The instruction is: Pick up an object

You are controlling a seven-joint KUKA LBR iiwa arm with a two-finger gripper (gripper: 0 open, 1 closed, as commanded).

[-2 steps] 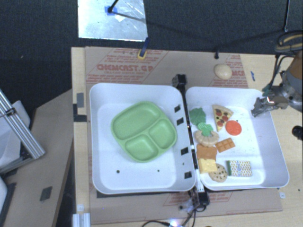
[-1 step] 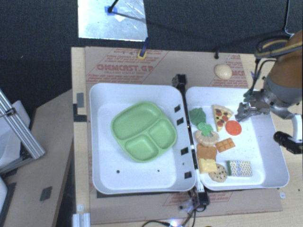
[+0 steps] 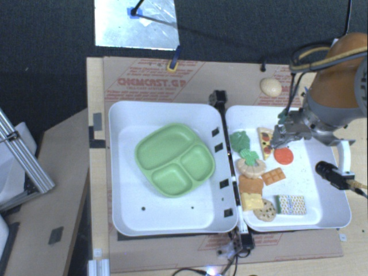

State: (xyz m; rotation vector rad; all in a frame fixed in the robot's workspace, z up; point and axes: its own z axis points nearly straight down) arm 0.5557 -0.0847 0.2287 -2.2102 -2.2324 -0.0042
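right bin (image 3: pixel 330 209) | jaws (image 3: pixel 280 138) – just above red disc (image 3: pixel 283 156)

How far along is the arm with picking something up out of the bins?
Done: the arm has reached into the right bin, and the gripper sits low beside the pizza slice and the red disc. In hand: nothing visibly held. Left: grasping and lifting; the toy food pieces all lie on the bin floor. The green divided plate lies in the left bin.

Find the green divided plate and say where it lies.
In the camera view, the green divided plate lies in the middle of the left bin, across the divider from the toy food in the right bin.
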